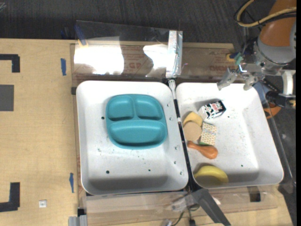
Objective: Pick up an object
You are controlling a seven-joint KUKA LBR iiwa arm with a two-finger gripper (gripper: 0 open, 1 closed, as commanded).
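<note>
Open hand [237,81], fingers apart, empty

place: robot lab | evidence: taped bench [33,126], white bins [89,98], cables [254,8]

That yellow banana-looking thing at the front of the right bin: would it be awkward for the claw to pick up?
Probably somewhat. The yellow banana looks smooth and rounded, so two fingers may slip off it. It lies against the right bin's front wall, leaving little room on that side. Curved, it would likely rock or turn if pushed rather than roll far.
</note>
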